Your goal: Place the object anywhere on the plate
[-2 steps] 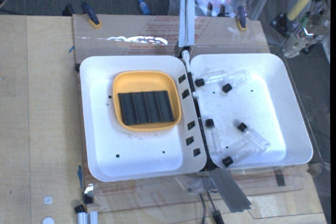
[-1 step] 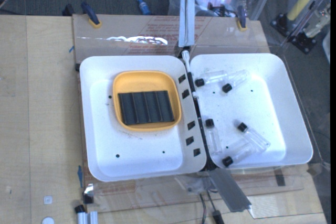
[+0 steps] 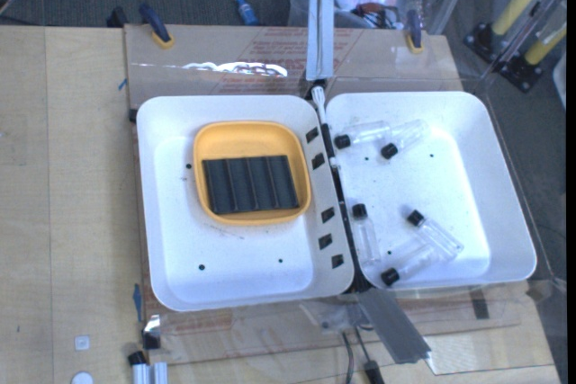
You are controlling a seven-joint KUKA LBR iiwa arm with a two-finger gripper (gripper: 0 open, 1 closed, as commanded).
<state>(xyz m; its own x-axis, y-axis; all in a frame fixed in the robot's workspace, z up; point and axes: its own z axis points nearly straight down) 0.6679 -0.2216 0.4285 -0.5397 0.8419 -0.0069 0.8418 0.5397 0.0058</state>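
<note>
Wooden desk (image 3: 54, 193) is carrying two white bins. Left bin (image 3: 171, 274) is holding a yellow plate (image 3: 205, 139), with a dark ribbed block (image 3: 250, 184) lying on it. Right bin (image 3: 504, 229) is holding clear black-capped tubes (image 3: 435, 236), their outlines fading into the white. Gripper state: cannot tell.

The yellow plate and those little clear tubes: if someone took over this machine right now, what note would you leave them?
Arm and jaws: nothing to report from the camera view.
Yellow plate: in the left bin, already bearing a dark ribbed block.
Clear tubes with black caps: four or so, loose in the right bin.
Done: the block lies on the plate, which looks like the job complete.
Left: perhaps nothing; confirm which object was meant.
</note>
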